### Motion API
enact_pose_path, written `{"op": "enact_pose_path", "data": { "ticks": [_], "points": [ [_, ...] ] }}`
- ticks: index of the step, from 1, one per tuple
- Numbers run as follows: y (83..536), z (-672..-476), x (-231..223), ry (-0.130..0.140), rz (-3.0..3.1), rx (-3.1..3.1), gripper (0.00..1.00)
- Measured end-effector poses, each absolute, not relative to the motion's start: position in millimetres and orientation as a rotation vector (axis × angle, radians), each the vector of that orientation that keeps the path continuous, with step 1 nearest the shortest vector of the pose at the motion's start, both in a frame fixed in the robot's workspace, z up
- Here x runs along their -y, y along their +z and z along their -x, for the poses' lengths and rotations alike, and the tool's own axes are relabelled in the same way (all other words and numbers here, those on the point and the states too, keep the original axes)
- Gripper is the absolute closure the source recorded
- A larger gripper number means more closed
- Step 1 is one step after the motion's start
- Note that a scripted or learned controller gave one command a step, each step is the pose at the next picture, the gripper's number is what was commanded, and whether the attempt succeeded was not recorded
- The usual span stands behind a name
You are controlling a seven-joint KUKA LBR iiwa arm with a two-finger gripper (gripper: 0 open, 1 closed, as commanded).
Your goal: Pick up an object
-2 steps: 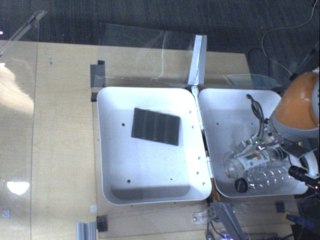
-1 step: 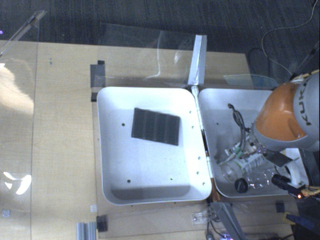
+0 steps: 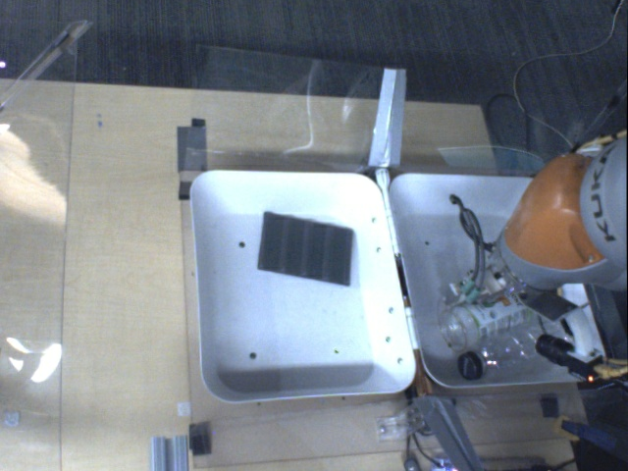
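A flat dark grey ribbed pad [image 3: 305,248] lies in the left bin [image 3: 221,361], toward its back. In the right bin [image 3: 427,234], my gripper [image 3: 478,299] is low over the floor under the orange-banded wrist. Right below it lies a clear plastic bottle-like thing [image 3: 483,334] with a small black round cap [image 3: 471,365] at its near end. The gripper seems to touch or hover just above the clear thing; I cannot tell if anything is between its fingers.
A metal divider [image 3: 385,130] rises behind the seam between the bins. The arm covers the right bin's right half. A thin dark cable [image 3: 465,219] curls down to the gripper. Bare wooden bench [image 3: 98,292] stretches to the left.
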State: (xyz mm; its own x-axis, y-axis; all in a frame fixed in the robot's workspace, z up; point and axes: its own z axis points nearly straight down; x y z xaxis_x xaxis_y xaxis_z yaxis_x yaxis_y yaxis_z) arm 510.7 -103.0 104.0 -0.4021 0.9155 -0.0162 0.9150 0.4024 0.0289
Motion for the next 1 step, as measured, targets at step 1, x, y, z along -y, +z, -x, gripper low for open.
{"op": "enact_pose_path", "data": {
  "ticks": [1],
  "points": [
    [103.9, -510.5, 103.2, 0.023, -1.702, -2.606, 0.0]
  ]
}}
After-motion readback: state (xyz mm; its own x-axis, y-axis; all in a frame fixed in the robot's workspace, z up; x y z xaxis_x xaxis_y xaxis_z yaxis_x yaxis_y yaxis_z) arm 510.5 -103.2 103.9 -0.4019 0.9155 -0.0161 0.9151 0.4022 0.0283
